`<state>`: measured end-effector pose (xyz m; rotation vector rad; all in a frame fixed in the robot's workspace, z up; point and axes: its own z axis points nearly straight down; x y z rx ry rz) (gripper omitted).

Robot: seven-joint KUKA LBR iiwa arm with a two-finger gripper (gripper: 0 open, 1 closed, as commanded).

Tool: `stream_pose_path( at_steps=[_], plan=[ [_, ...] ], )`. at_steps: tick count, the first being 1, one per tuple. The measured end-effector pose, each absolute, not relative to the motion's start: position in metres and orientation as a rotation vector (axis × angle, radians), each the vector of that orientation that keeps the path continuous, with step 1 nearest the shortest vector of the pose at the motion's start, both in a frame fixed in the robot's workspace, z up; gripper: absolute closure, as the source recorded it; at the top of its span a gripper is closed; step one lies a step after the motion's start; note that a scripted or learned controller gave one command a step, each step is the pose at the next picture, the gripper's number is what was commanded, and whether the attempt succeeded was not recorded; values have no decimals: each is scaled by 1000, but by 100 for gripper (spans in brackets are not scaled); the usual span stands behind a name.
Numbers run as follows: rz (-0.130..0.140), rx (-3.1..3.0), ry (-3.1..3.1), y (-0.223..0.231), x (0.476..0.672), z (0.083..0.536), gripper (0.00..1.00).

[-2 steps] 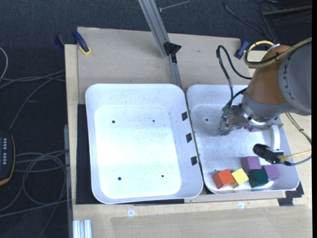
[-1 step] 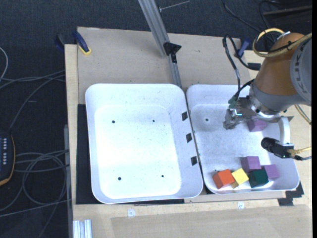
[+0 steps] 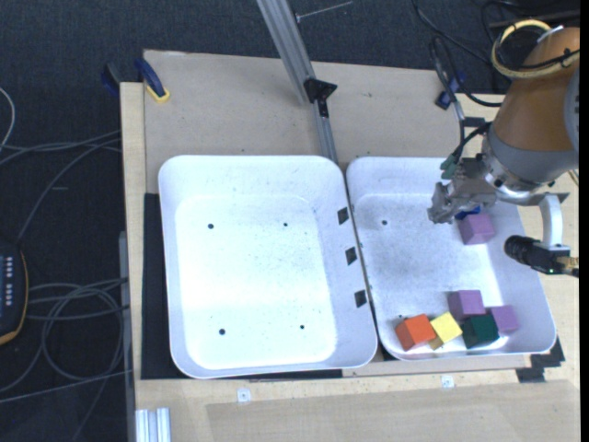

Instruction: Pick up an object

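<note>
Two white bins: right bin (image 3: 405,247) has six blocks, three purple (image 3: 467,302), one orange (image 3: 416,330), yellow (image 3: 445,327), green (image 3: 479,331); jaws' state unclear.

Two bins, the left (image 3: 248,265) and the right (image 3: 405,247), look like smooth white plastic with a soft sheen, both finely speckled dark across the floor. Bench (image 3: 239,109) under them reads as pale matt wood or board, lightly scuffed. Near right corner, the blocks: orange (image 3: 415,331), yellow (image 3: 445,327), green (image 3: 479,331) and purple (image 3: 467,302), all flat, matt and smooth-faced. A slanting rail (image 3: 290,40) at the far side shines like brushed metal. The arm (image 3: 538,99) is glossy, orange band catching light. Floor (image 3: 64,26) looks like dark, rough carpet.
</note>
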<state>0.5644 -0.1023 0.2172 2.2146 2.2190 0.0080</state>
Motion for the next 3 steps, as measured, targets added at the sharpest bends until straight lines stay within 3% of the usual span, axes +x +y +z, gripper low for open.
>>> stream_pose_path(
  at_steps=[1, 3],
  plan=[
    [6, 2213, 2230, -44, 575, 225, 100],
    [6, 2213, 2231, 72, 570, 248, 100]
  ],
)
